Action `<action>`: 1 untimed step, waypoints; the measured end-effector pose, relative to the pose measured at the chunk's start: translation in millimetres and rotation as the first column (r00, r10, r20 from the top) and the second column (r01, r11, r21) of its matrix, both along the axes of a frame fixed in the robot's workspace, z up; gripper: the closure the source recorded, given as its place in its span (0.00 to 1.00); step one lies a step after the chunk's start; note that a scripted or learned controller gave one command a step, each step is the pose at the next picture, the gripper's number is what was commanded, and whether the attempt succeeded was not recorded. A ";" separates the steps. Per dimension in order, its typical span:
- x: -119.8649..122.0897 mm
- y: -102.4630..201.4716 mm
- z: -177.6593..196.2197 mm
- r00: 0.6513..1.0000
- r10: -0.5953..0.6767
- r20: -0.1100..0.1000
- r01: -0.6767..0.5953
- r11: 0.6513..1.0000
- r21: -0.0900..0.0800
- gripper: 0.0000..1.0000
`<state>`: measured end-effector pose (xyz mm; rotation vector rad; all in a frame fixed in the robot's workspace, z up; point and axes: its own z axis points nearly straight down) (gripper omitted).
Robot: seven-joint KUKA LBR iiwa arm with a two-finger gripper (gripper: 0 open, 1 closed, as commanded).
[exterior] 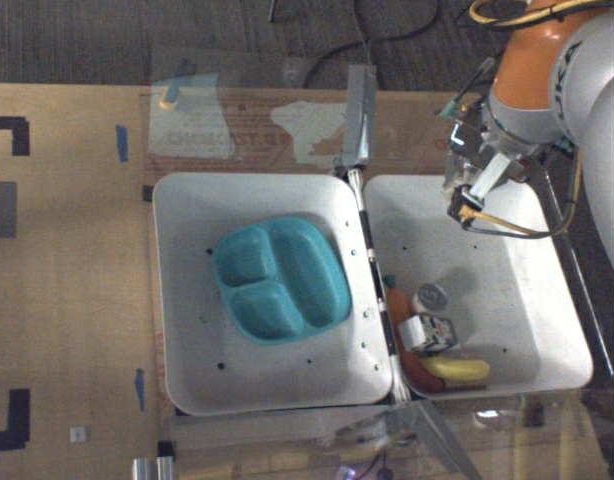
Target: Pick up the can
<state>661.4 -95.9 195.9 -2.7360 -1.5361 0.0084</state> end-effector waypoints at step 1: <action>6.2 48.0 64.7 1.000 0.013 0.003 -0.013 1.000 -0.001 1.00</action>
